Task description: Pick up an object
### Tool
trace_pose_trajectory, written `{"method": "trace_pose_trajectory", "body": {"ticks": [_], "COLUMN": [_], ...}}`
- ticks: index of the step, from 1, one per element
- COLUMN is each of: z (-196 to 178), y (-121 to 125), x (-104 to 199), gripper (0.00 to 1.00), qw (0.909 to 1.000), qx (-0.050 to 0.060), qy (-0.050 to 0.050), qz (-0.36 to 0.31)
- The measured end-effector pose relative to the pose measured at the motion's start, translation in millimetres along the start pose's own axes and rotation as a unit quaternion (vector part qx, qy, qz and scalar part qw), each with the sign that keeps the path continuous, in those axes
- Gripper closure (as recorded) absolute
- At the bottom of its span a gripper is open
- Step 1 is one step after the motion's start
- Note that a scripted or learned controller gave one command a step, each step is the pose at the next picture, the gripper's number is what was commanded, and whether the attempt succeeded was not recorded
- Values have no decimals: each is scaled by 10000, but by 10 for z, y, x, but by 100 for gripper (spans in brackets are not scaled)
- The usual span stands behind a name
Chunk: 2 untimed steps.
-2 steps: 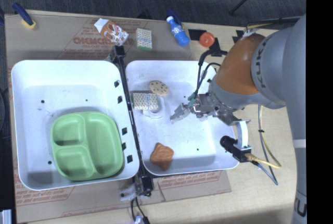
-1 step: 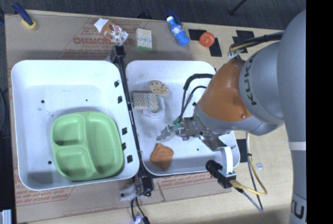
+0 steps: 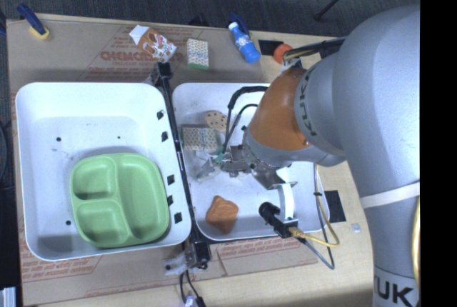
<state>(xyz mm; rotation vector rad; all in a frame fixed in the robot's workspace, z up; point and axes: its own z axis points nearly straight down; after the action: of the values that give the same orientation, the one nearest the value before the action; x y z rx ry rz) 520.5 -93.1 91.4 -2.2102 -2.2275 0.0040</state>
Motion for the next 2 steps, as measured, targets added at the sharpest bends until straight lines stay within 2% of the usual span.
{"method": "trace_pose_trajectory", "body": {"ticks": [1,2], "z": [-102,-1262], "y": [0,-445], "x": [-3,-348], "gripper": [100,100], "qw": [10000,10000], "qx": [11,-18], "qy": [-3,-4], "qz": [-20,17]}}
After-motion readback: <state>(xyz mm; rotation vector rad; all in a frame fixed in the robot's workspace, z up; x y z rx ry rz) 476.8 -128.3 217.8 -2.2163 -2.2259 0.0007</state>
